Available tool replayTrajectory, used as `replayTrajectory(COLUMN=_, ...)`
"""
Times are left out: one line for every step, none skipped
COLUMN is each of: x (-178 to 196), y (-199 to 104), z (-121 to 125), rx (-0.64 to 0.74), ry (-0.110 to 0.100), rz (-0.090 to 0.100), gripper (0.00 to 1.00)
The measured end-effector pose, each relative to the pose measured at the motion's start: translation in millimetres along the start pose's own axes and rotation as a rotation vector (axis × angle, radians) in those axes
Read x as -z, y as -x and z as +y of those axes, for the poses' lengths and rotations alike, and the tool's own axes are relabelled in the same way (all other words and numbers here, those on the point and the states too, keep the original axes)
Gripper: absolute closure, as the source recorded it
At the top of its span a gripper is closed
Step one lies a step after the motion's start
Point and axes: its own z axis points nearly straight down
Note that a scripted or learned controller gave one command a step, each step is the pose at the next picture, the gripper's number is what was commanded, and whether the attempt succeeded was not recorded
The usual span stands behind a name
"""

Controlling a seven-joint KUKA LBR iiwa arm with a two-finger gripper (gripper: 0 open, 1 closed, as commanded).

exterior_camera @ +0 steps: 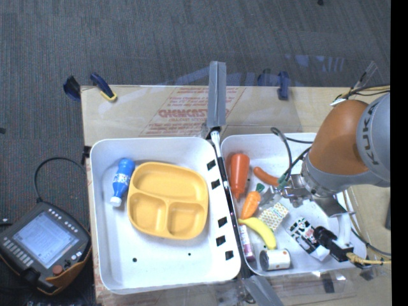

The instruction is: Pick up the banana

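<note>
The yellow banana [261,230] lies in the right bin [280,139], near its front left, curving from the divider toward a small tin. My gripper [281,197] hangs low over the bin's middle, up and to the right of the banana and just above a white checkered packet [273,217]. Nothing can be made out held in it. The grey arm with its orange band [338,148] comes in from the right and hides the bin's right side.
The right bin also holds a large orange carrot [239,171], a smaller carrot [250,204], a red pepper [266,176], a marker [246,241], a tin [275,259] and a black-and-white object [307,232]. In the left bin [105,247] lie a yellow divided plate [168,199] and a blue bottle [121,180].
</note>
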Motion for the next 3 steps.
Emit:
replayTrajectory(x=-44, y=-21, z=-56, rx=0.012, ry=0.001, rz=0.000, gripper=0.00)
replayTrajectory(x=-35, y=-20, z=-55, rx=0.008, ry=0.002, rz=0.001, gripper=1.00)
replayTrajectory(x=56, y=-99, z=-53, rx=0.016, ry=0.002, rz=-0.001, gripper=1.00)
